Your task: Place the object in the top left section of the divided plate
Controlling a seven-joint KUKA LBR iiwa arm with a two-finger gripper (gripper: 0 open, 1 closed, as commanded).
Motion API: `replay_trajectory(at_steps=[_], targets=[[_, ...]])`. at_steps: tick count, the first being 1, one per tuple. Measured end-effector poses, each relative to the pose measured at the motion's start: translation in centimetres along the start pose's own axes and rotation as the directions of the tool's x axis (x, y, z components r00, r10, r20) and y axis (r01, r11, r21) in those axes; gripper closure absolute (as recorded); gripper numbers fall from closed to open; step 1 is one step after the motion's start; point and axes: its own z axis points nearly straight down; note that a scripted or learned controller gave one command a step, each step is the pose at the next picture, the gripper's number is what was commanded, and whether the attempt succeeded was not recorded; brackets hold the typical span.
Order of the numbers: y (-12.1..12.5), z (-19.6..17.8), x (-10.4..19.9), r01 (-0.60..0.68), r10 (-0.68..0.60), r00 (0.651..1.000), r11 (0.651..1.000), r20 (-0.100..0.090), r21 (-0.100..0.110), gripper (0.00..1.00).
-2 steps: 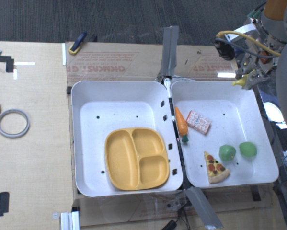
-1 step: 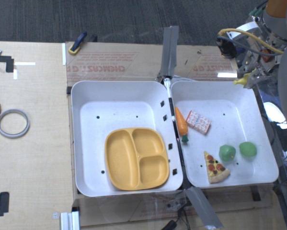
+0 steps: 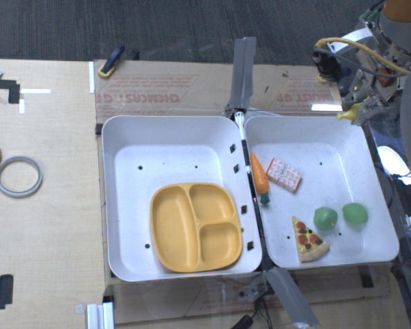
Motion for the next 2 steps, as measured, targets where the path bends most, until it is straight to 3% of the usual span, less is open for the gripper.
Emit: replay_trajectory(at_steps=[2], targets=[[0.2,-1.35,-0.1,0.002,-0.002,1.0,1.0,0.01,0.002,1.0]])
